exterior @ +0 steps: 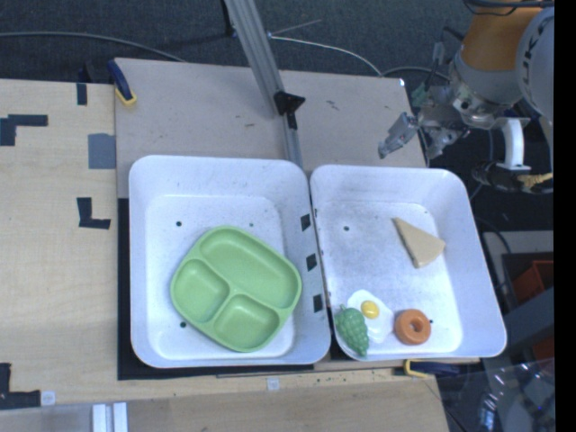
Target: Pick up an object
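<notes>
Robotics laboratory test bench. The setting is indicated by the grey industrial arm with an orange band (pixel 508 34) reaching in at upper right, two shallow white plastic bins (pixel 144 241) set side by side on a pale plywood bench top (pixel 54 241), and an extruded aluminium camera mast (pixel 256 43) rising behind them. Black tape marks (pixel 90 214) on the wood, loose cables (pixel 333 48) on dark carpet (pixel 108 7), and toy food items such as a plastic fried egg (pixel 371 311) indicate experimental rather than domestic use.
</notes>
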`<state>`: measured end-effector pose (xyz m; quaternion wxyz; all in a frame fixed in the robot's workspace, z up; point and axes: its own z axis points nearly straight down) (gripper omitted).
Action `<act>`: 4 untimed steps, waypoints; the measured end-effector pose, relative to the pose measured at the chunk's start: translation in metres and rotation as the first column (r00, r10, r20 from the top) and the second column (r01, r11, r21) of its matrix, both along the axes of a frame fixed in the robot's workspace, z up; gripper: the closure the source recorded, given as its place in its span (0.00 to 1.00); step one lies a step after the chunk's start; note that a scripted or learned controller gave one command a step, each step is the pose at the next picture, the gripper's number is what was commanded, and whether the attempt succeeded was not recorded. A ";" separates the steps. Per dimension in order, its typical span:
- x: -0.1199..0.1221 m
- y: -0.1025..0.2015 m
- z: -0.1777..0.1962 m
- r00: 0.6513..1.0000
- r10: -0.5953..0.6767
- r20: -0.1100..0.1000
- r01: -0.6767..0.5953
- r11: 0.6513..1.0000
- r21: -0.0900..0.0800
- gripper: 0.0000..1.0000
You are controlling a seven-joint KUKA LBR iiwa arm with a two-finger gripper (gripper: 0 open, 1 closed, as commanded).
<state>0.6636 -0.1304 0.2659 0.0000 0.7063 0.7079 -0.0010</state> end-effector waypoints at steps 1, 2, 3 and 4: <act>0.000 0.000 0.000 1.000 0.000 0.000 0.000 1.000 0.000 0.00; -0.005 0.005 -0.063 1.000 0.000 -0.006 0.000 1.000 0.001 0.00; -0.004 0.007 -0.128 1.000 0.000 -0.007 0.000 1.000 0.001 0.00; -0.005 0.008 -0.180 1.000 0.000 -0.001 0.000 1.000 -0.001 0.00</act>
